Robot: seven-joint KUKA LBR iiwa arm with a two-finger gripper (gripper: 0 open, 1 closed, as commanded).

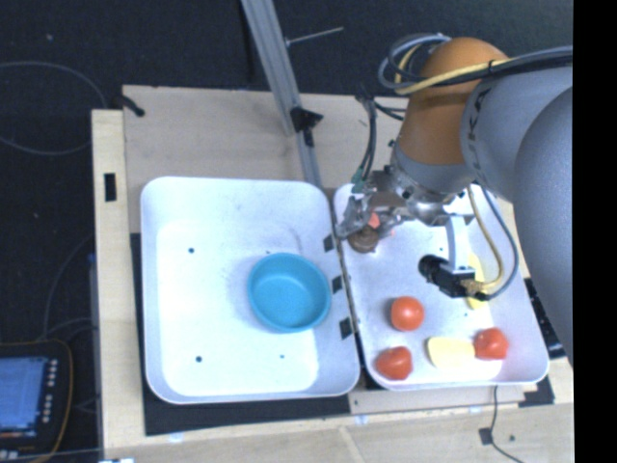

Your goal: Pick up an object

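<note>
My gripper [362, 218] hangs low over the far left corner of the right bin [501, 379], close to the wall between the two bins. A small brown round thing [363, 242] lies right under it, partly covered by it. Whether the gripper touches it I cannot tell. Three red tomato-like balls sit in the same bin: one in the middle [407, 313], one at the near left [393, 362], one at the near right [492, 342]. A pale yellow piece [449, 352] lies between the two near balls.
A blue bowl [288, 292] stands in the left bin [193, 210], toward its right side. A grey metal strut [280, 75] slants down from the top to the bins' far edge. The arm's big grey body covers the right bin's far right part.
</note>
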